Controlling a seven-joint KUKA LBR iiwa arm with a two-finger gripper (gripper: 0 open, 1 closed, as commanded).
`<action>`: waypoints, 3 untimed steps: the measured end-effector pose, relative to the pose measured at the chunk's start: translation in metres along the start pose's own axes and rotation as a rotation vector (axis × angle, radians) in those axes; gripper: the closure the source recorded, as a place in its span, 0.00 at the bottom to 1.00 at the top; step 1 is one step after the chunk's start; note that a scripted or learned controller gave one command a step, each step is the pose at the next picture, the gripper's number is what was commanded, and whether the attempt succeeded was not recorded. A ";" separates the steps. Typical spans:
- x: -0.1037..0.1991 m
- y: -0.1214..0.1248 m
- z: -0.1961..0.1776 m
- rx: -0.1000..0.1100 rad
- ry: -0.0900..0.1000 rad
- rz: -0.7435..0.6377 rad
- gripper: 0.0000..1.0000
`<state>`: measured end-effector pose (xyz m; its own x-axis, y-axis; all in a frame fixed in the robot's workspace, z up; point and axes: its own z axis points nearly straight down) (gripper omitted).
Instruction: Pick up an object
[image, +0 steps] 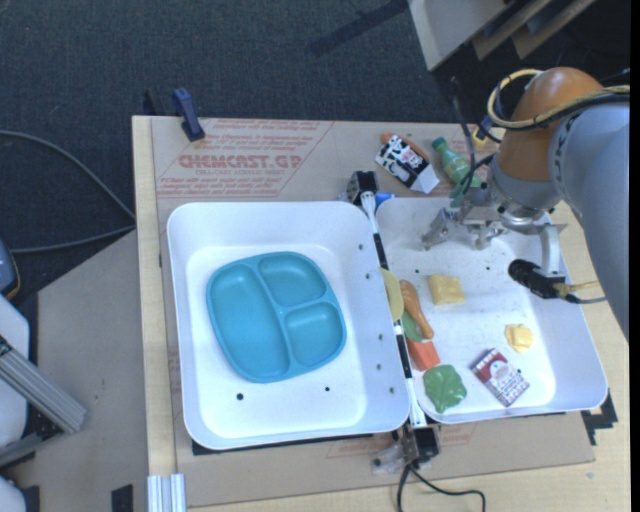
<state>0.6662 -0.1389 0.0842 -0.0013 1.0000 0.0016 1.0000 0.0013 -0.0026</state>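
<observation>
My gripper (462, 232) hangs low over the far end of the right bin (570, 340), its metal fingers spread open over bare white floor with nothing between them. The closest object is a yellow block (446, 290), a little nearer the camera than the gripper. An orange carrot-like piece (415, 309) and a red-orange block (425, 353) lie along the bin's left wall. In the near part of the bin are a green lump (444, 386), a red-and-white packet (500, 376) and a small yellow piece (519, 336).
The left bin (200, 240) holds a blue divided plate (277, 315). Behind the bins, on the cardboard, lie a black-and-white patterned item (405, 162), a green bottle (452, 160) and a blue clamp (187, 113). The arm fills the upper right.
</observation>
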 end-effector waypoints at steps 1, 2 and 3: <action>0.044 -0.082 0.000 -0.002 -0.001 0.001 0.00; 0.047 -0.093 0.000 0.000 0.000 0.002 0.00; 0.045 -0.027 -0.001 -0.004 -0.002 0.001 0.00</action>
<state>0.6386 -0.0943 0.0850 -0.0005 1.0000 -0.0003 1.0000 0.0005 0.0010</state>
